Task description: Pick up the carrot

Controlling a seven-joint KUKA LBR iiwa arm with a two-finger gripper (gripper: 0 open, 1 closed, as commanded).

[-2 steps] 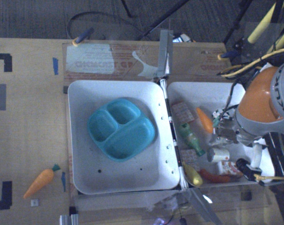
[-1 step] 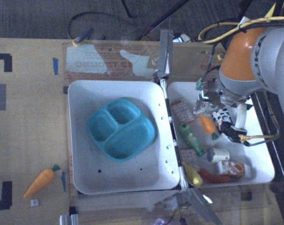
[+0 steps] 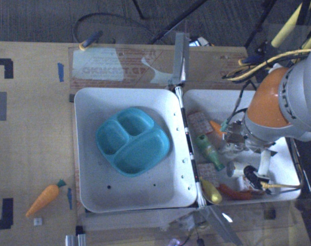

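The surface [image 3: 32, 111] was seen spread across the left and middle of the frame, with two white bins carried side by side. The left bin [image 3: 94, 188], at the centre of the frame, was occupied by a blue divided plate [image 3: 133, 140]. The right bin [image 3: 284, 163], at centre right, was largely covered by the grey and orange arm [image 3: 271, 106], which was reaching in from the right edge.

The pincer [image 3: 232, 137] was lowered among the clutter in the right bin, beside a green bottle [image 3: 209, 151]; whether it was wide or narrow could not be told, as it was hidden under the wrist. A small orange piece [image 3: 215, 126] was seen just beside it, and a yellow item [image 3: 211, 190] and a red pepper [image 3: 237, 192] were lying near the bin's lower wall.

A carrot [image 3: 42, 199] with a green top was lying on the bare surface at the lower left of the frame, well apart from the arm and outside both bins.

The main risk was judged to be a wrong grasp: the orange piece in the bin could be mistaken for the target, or the bottle could be nudged or seized instead, given how closely the items were packed. The carrot at lower left might also be out of reach.
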